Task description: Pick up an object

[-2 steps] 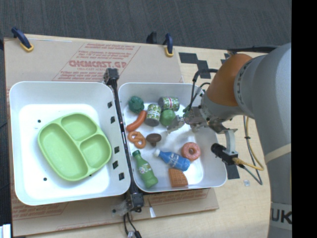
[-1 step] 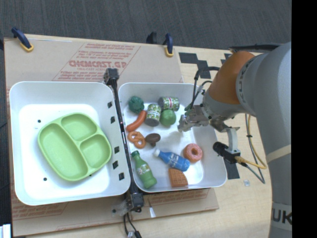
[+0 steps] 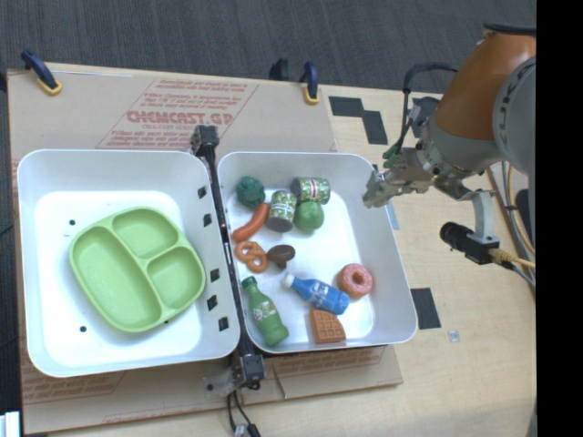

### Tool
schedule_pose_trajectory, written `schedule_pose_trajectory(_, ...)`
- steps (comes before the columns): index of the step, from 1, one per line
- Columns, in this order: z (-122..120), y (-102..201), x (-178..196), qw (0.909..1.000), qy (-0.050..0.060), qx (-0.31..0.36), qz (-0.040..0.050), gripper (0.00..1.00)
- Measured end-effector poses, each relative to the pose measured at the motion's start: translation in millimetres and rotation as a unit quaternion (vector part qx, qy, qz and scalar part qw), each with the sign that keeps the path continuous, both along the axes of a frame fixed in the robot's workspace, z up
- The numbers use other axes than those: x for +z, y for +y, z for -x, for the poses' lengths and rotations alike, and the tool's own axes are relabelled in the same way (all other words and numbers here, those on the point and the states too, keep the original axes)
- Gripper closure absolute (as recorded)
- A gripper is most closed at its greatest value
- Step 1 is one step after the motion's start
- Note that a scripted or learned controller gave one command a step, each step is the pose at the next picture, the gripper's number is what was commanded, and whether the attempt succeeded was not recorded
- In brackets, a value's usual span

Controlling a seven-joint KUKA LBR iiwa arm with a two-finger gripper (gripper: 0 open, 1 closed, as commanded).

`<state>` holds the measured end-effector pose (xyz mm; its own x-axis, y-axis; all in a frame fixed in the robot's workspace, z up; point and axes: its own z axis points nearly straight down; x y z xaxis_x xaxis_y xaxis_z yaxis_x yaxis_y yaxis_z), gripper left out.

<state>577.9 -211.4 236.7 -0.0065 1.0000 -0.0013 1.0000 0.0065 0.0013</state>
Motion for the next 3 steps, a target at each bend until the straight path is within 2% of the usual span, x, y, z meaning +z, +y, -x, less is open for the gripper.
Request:
schedule_pose_trajectory(1, -36, 54, -29, 1.0, 0.002, 0.001, -0.0008, 1.0)
schedule_pose_trajectory(2, 4, 61, -14, 1.0, 0.002, -0.001, -0.0003, 1.0)
schedule_pose_trajectory(3, -55, 89, -42, 1.0, 0.002, 0.0, -0.0004, 1.0)
